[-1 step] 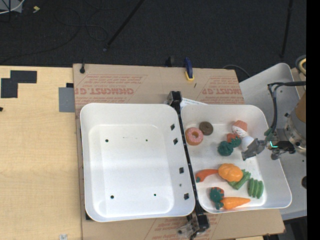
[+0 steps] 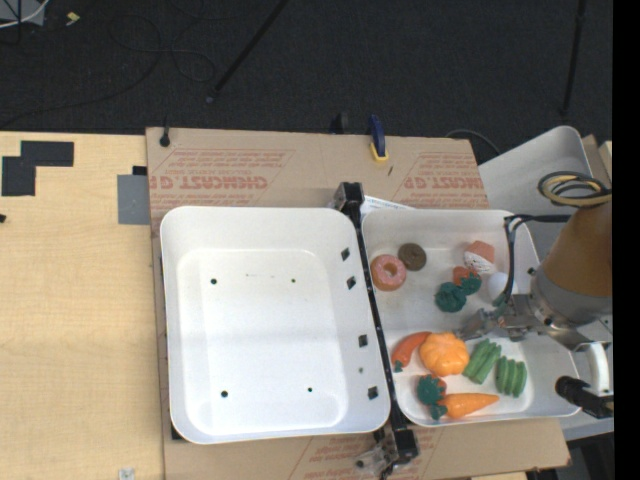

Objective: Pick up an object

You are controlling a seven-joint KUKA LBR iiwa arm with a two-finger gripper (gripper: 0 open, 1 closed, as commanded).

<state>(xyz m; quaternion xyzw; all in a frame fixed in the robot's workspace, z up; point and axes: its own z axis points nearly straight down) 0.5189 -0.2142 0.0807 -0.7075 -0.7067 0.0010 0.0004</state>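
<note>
The right bin [image 2: 530,226] holds several toy foods. A pink donut [image 2: 388,272] and a brown round piece [image 2: 412,257] lie near its left wall. A red and white piece [image 2: 480,255] and green broccoli [image 2: 455,295] sit further right. An orange pumpkin [image 2: 443,353], a red chili [image 2: 407,347], green pods [image 2: 497,366], a carrot [image 2: 468,404] and a small broccoli [image 2: 432,391] lie toward the front. My gripper [image 2: 497,320] is low in this bin, just right of the broccoli and above the green pods, under the orange band [image 2: 588,253].
The left bin [image 2: 190,268] sits beside the right one, with black clips [image 2: 362,340] along their shared rims. Both rest on cardboard [image 2: 260,173] over a wooden bench [image 2: 70,308]. A white plate with coiled rings [image 2: 572,186] stands at the far right.
</note>
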